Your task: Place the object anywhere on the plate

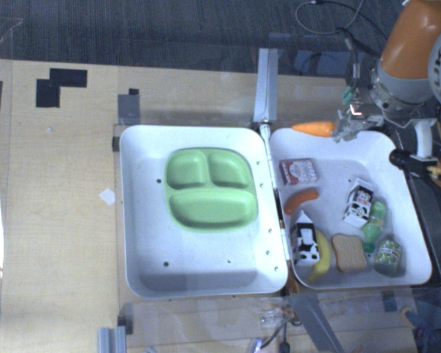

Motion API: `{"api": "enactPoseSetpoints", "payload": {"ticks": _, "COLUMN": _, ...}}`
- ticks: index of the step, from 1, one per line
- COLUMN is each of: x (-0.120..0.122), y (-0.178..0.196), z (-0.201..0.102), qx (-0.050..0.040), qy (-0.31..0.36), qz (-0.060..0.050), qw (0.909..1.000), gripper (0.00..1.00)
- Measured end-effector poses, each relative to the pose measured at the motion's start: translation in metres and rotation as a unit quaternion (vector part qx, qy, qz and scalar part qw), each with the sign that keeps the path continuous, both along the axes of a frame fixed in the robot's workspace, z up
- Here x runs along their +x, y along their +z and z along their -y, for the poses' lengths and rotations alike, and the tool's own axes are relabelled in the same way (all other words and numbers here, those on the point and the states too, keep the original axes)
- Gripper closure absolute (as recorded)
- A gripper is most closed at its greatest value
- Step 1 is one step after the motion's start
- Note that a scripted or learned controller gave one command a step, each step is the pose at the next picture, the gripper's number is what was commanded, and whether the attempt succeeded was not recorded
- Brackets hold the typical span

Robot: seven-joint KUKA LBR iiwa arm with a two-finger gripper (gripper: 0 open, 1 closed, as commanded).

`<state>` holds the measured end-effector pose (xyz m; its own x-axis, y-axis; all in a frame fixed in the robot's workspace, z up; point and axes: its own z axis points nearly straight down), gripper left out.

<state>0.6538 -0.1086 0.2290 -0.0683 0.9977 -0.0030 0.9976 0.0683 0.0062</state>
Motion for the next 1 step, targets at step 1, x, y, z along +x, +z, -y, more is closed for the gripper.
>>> {"api": "enactPoseSetpoints", "payload": {"ticks": 1, "x": 0.0046, "y": 0.0936, "z": 0.0217, "qx": 0.0004, "qy": -0.022, "qz": 0.001, "qw": 0.9997, "gripper": 1.00}}
